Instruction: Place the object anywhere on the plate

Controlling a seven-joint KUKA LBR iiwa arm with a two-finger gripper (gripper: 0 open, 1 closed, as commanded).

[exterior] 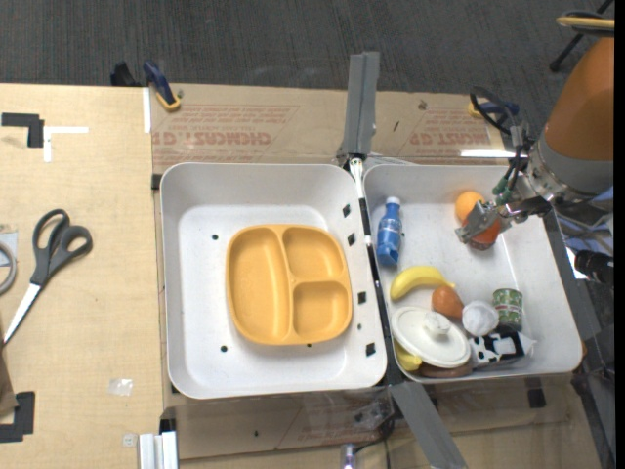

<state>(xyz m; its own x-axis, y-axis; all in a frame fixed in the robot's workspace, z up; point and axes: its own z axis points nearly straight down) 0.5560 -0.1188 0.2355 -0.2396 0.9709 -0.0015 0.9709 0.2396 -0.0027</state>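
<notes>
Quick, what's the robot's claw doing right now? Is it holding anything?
Claw: down in the right bin, right at the orange fruit. Open, shut or holding something cannot be told from this view.

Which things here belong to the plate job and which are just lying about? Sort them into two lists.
Belongs to the job:
- yellow divided plate in the left bin
- orange fruit in the right bin, at the hand

Just lying about:
- blue bottle
- banana
- white lidded pot
- small green can
- scissors on the bench
</notes>
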